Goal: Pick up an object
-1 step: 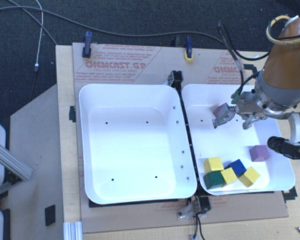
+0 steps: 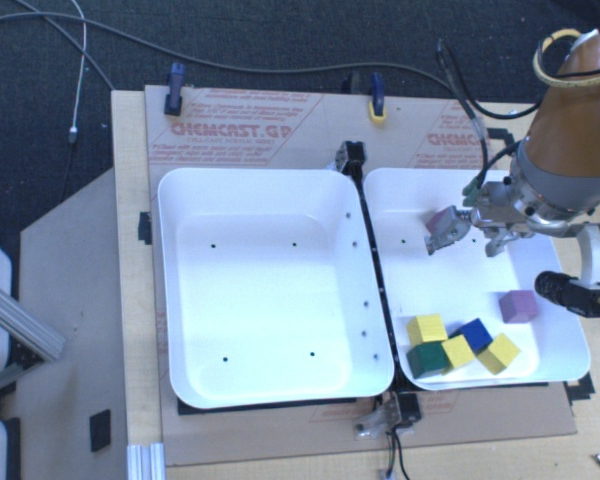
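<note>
**Arm poised over the right bin, blocks below the claw**

I see the arm [image 2: 570, 118] reaching in from the right, orange band uppermost, wrist bent down over the right bin [image 2: 400, 268]. Left of the claw lies the left bin [image 2: 180, 268]. The claw [image 2: 468, 230] hangs above the bin's upper half; I cannot tell its state. Below it, at the bin's near edge, sit the blocks: three yellow [image 2: 426, 329], one green [image 2: 429, 358], one blue [image 2: 474, 333]. The purple block [image 2: 519, 306] lies down-right, apart.
</note>
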`<action>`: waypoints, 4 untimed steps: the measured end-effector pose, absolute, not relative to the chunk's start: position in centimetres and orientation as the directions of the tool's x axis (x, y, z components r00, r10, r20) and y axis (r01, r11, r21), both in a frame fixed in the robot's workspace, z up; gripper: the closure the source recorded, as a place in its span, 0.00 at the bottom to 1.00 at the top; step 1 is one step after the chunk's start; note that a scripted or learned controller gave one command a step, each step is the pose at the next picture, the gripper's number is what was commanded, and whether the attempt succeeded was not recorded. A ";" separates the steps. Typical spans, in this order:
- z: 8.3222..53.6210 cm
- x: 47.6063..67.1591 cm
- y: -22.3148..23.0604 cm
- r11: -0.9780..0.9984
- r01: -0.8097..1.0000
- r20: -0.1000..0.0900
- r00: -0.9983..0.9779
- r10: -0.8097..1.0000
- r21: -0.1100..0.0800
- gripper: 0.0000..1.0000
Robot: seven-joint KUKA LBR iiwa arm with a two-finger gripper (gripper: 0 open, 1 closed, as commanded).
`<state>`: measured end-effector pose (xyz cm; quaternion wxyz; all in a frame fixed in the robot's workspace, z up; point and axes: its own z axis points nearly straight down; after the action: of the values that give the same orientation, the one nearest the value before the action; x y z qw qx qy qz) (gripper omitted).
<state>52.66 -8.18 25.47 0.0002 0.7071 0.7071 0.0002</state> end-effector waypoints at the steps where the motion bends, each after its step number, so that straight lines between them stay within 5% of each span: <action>1: 21.2 52.4 -8.5 0.000 1.000 0.000 0.000 1.000 -0.003 0.00; 3: 10.4 53.0 -9.9 0.000 1.000 0.001 0.000 1.000 -0.004 0.00; 4: 11.7 53.1 -9.9 0.000 1.000 0.000 0.000 1.000 0.001 1.00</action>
<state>53.12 -9.89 11.73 0.0005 0.7071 0.7071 0.0004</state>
